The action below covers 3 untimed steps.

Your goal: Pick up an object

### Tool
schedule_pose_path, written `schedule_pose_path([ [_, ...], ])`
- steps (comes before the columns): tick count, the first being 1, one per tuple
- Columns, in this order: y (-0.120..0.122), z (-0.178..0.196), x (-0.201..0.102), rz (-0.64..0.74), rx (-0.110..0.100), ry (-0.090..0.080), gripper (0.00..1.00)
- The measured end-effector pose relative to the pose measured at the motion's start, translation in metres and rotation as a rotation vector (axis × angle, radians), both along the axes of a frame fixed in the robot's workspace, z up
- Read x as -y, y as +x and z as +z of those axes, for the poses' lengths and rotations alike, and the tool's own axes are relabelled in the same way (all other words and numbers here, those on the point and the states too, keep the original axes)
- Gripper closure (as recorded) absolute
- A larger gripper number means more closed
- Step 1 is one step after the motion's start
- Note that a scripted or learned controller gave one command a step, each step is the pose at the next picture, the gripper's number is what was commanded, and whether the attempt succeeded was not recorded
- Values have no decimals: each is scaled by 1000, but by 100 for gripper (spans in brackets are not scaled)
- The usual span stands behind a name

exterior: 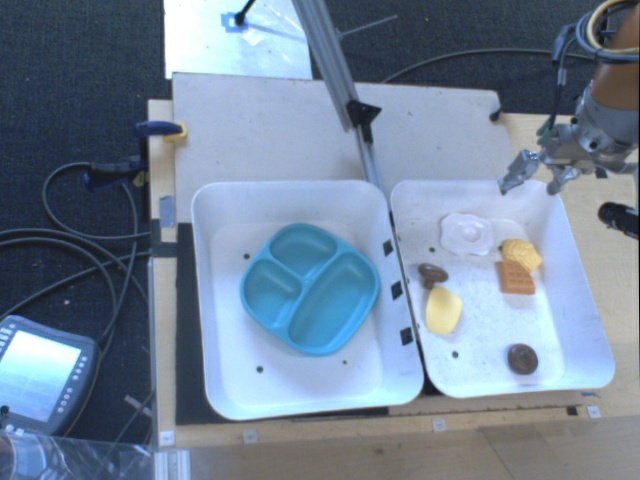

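Pale bench (300,128), two white bins — pincer (535,173) spread, empty, above the right bin's (590,298) far rim.

You will find no readable text, label, brand, number or sign anywhere here. The lit screen of the handheld pendant (40,368), far off to the lower left of the jaws, glows pale but its contents are too blurred to read.

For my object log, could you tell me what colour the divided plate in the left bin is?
The divided plate is light blue, seen best in the camera view.
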State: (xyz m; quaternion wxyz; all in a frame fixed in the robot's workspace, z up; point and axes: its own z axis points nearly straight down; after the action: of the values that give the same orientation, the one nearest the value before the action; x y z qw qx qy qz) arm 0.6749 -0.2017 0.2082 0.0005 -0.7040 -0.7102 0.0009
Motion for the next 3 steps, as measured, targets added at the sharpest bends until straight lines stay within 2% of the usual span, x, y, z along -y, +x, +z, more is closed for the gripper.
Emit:
schedule_pose_path([
  [1,-3,-42,-2,-1,1,0,0],
  [2,-10,-101,0,-6,-2,0,0],
  [3,-7,-85,1,-4,9,-3,100],
])
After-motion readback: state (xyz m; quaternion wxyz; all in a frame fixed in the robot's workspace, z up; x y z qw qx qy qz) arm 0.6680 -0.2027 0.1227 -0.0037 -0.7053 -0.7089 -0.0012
